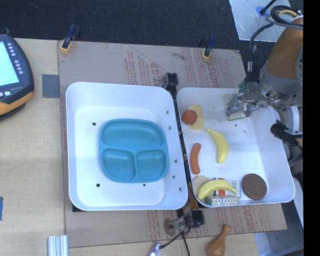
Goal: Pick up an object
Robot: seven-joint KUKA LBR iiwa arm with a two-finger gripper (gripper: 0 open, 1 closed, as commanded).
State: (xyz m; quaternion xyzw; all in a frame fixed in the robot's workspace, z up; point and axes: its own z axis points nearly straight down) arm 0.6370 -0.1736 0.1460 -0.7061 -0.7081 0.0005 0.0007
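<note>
Two bananas, one sausage, one tomato, one brown disc lie in the right bin, all below and left of the gripper. Gripper low at the bin's far side; grip state cannot be told, tips blurred. Left bin beyond: one blue divided plate. Arm cut off at frame edge.

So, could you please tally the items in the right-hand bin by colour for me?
Yellow: 2, banana and banana
Red/orange: 2, tomato and sausage
Brown: 1, round cookie
Total: 5
</note>
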